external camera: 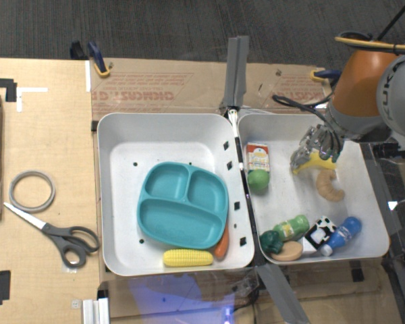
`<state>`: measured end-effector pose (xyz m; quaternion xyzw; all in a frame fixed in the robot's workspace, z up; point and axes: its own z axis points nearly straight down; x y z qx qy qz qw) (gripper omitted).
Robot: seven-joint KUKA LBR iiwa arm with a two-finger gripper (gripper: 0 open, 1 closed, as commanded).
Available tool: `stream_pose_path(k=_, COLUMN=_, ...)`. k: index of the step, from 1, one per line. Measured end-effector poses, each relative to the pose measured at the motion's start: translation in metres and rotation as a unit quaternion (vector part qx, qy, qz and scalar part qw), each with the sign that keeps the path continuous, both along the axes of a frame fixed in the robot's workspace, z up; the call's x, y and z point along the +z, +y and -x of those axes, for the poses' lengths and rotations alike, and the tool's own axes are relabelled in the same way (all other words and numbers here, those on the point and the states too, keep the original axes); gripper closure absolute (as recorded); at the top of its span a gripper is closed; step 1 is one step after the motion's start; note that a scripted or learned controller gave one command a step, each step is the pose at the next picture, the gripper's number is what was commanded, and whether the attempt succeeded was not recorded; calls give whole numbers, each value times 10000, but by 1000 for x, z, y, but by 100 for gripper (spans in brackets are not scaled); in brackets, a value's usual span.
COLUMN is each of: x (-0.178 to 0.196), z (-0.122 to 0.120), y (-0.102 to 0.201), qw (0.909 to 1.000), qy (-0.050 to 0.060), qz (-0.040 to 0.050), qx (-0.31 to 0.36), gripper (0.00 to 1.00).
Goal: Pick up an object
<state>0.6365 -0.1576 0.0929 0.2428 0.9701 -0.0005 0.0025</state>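
Observation:
My gripper (315, 155) hangs over the upper middle of the right bin (364, 181). A small yellow object (322, 160) sits between its fingers, and the gripper is shut on it. Just below lies a tan curved pastry (330, 187). A red-and-white packet (258, 158) with a green ball (258, 180) rests by the bin's left wall. Along the front of this bin lie a green bottle (289, 229), a tan oval piece (287, 251), a black-and-white block (318, 234) and a blue bottle (342, 234).
The left bin (121, 147) holds a teal divided plate (183, 206), a corn cob (187, 256) and an orange carrot (221, 245). Scissors (57, 235) and a tape roll (32, 190) lie on the bench to the left.

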Motion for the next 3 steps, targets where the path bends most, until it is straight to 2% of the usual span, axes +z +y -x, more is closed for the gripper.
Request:
stream_pose_path(k=1, x=11, z=-2, y=1, qw=10000, qy=-25, qz=14, qx=22, gripper=100)
stream_pose_path(k=2, x=111, z=13, y=91, qw=9981, qy=5, qz=-10, qx=-611, gripper=100)
stream_pose_path(k=3, x=114, z=41, y=-20, qw=10000, qy=11, qz=-4, qx=-63, gripper=100)
